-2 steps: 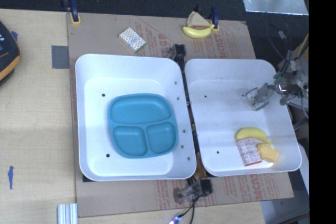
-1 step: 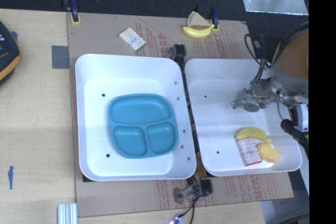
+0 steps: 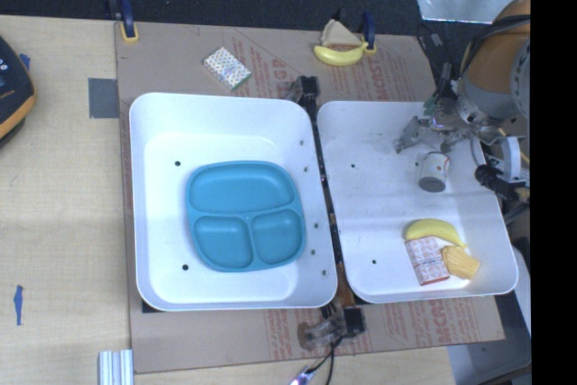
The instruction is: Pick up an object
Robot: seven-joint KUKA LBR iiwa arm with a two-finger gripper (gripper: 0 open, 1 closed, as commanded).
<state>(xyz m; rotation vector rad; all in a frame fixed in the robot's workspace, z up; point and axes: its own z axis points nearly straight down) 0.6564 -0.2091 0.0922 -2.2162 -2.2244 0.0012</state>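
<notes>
gripper (image 3: pixel 434 171) at upper right of the right bin (image 3: pixel 361 194), finger state hard to tell. yellow banana (image 3: pixel 433 230) lower right, curved, touching red-white packet (image 3: pixel 425 261).

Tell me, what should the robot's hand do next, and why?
Probably drop a little lower toward the grey cup. The hand sits in the right bin just above that cup, closer to it than to the banana and packet near the bin's front. I can't see anything held between its fingers yet.
</notes>
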